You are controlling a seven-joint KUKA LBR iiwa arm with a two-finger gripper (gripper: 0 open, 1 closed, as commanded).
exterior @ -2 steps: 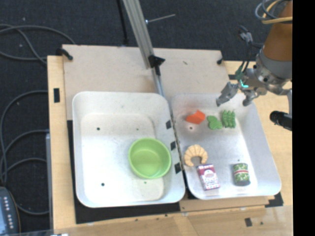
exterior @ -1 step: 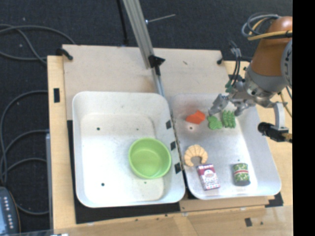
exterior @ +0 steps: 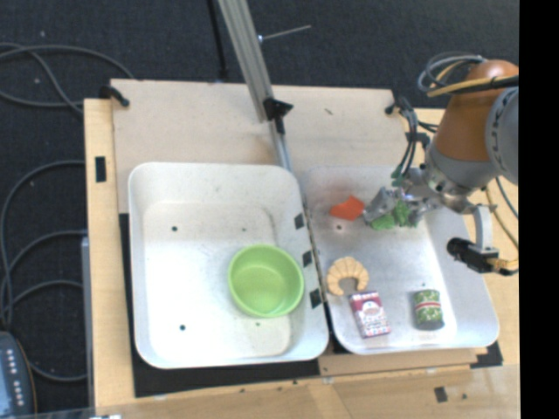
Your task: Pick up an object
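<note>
My gripper point(exterior: 392, 208) hangs low over the back of the right bin point(exterior: 454, 260), reaching in from the right. A small green object point(exterior: 384, 220) lies directly under and against it, partly hidden by the gripper body. An orange-red piece point(exterior: 348, 208) lies just to the left of the gripper. Nearer the front of this bin are a tan croissant point(exterior: 348, 274), a red carton point(exterior: 369, 312) and a green can point(exterior: 427, 309).
A lime green bowl point(exterior: 265, 280) sits in the left bin point(exterior: 175, 234), near its right wall. A slanted metal pole point(exterior: 249, 46) rises from between the bins at the back. Cables run along the arm on the right.
</note>
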